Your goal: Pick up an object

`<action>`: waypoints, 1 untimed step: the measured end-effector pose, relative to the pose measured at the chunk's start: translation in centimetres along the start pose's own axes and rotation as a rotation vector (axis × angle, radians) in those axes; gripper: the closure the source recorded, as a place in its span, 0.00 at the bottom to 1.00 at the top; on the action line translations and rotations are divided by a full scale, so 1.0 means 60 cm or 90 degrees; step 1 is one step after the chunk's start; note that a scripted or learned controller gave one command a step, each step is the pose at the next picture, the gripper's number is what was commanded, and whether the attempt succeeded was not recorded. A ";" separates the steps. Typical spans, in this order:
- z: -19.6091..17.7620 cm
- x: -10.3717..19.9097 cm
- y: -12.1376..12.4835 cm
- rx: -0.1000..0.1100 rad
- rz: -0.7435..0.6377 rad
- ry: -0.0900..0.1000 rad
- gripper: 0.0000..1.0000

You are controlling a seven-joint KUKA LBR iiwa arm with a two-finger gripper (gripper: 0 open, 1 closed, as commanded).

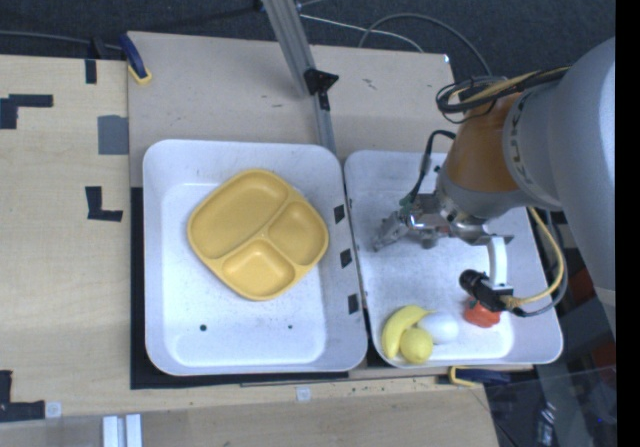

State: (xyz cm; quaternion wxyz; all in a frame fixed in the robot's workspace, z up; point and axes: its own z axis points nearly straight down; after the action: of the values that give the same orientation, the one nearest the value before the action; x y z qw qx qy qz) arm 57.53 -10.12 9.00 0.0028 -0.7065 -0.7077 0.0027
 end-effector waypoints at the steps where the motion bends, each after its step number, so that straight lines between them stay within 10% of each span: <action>1: -0.022 0.001 0.002 -0.002 -0.001 0.000 1.00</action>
State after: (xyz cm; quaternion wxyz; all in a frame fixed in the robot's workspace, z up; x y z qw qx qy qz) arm 57.67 -10.09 10.35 0.0015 -0.7060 -0.7082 0.0012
